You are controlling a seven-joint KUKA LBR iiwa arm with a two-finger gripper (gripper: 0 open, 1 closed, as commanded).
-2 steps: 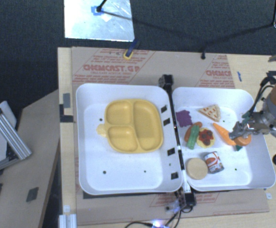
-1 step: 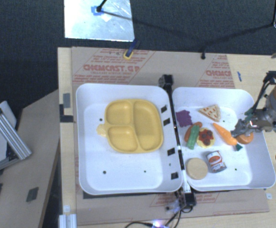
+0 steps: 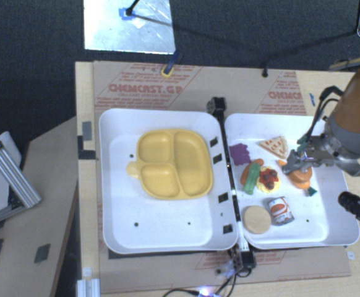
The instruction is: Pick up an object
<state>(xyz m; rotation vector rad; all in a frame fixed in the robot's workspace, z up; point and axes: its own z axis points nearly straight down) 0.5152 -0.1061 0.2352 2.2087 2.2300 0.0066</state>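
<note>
We see the gripper (image 3: 299,161) poised over an orange toy (image 3: 301,176) lying just below its fingers; their state, we cannot tell.

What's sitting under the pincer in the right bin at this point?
An orange toy lies directly under the pincer, beside a small teal piece. The pincer covers the toy's top, so contact or grip cannot be judged.
</note>
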